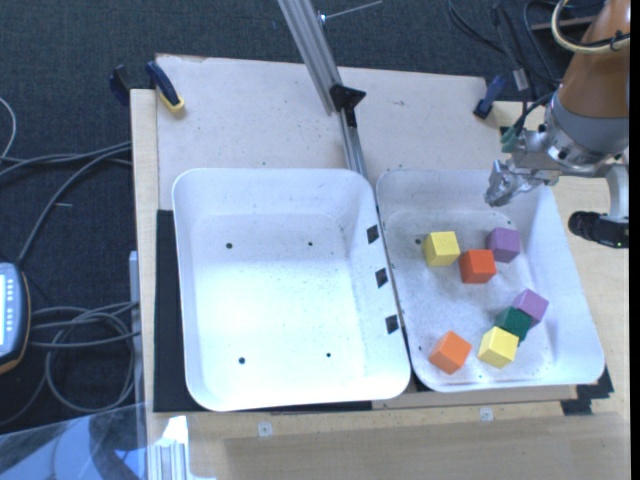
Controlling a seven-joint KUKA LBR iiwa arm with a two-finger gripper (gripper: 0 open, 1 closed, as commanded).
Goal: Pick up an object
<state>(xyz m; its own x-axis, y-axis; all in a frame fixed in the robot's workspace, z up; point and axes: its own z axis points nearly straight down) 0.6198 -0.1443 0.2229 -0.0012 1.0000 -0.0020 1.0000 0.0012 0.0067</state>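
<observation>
Gripper [499,189] above right bin's [570,298] far edge, holding nothing; open or clenched cannot be told. Arm [598,78] cut off at frame edge.

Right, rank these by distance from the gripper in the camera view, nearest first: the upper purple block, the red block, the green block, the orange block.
From the gripper at the right bin's far edge:
1. Upper purple block, just below it.
2. Red block, mid-bin, left of that purple one.
3. Green block, toward the near right side.
4. Orange block, near the bin's front edge.
</observation>
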